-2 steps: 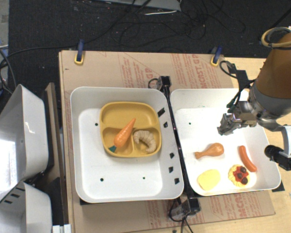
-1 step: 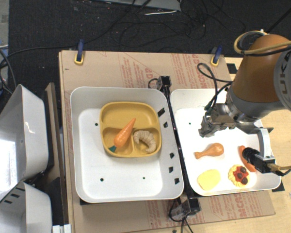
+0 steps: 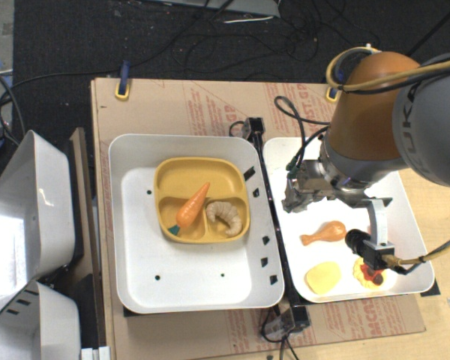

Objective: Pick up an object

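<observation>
Orange plastic noted: toy drumstick (image 3: 324,233) lying flat in right-hand shallow white bin (image 3: 409,235), near grey two-finger gripper (image 3: 306,193), at its five o'clock. Noted gripper over that bin's ten o'clock part; nothing seen in its grasp, cannot tell whether open or closed. Logged flat yellow disc (image 3: 323,277) at drumstick's six o'clock. Judged drumstick likeliest pick: clear of walls, open from above. Logged yellow divided plate (image 3: 201,172) in left-hand white bin (image 3: 135,261), corralling orange toy carrot (image 3: 193,205) and pale toy shrimp (image 3: 225,216).

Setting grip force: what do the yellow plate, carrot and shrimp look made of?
Yellow plate: likely moulded plastic, smooth with a soft sheen.
Carrot: seemingly toy plastic, uniform orange, green tip.
Shrimp: probably plastic or rubber, pale and ridged; too small to tell.
</observation>
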`<state>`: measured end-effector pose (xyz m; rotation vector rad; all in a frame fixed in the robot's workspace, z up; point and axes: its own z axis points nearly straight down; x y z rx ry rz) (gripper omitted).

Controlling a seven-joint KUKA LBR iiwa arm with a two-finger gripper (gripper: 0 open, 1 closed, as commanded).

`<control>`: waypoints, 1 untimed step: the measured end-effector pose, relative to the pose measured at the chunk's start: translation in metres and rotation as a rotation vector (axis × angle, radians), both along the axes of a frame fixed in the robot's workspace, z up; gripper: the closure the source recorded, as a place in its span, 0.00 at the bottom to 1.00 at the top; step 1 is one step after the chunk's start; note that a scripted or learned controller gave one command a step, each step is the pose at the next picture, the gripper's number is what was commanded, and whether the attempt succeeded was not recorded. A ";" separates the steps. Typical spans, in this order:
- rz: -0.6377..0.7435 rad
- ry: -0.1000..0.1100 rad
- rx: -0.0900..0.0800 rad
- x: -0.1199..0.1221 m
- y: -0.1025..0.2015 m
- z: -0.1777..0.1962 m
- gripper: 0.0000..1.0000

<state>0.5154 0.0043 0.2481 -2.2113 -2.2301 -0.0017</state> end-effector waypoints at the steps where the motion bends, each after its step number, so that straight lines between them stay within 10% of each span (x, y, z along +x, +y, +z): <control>1: 0.000 0.001 -0.001 0.013 0.052 -0.015 1.00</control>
